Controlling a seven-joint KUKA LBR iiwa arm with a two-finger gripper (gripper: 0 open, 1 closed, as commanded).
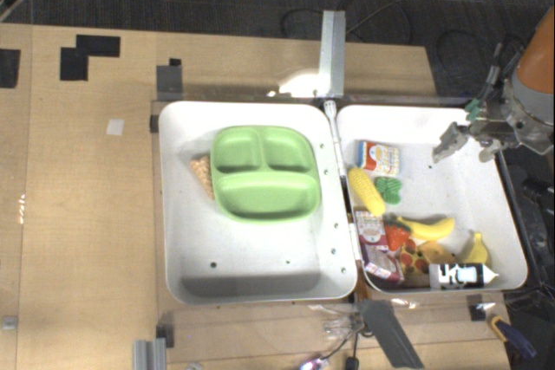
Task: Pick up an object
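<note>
The right bin (503, 186) holds a pile of small items: a white and orange carton (379, 158), a yellow corn cob (367, 191), a small green piece (391, 187), a banana (431, 228), red and orange toy foods (405, 243), a printed packet (373, 249) and a black and white object (460, 275). My gripper (467, 145) hangs over the bin's far right part, above bare floor and to the right of the carton. Its two fingers stand apart with nothing between them.
The left bin (186, 256) carries a green divided plate (263, 172) with a tan grainy thing (201, 176) poking out at its left edge. A metal post (333, 48) rises behind the wall between the bins. Cables lie on the dark floor beyond.
</note>
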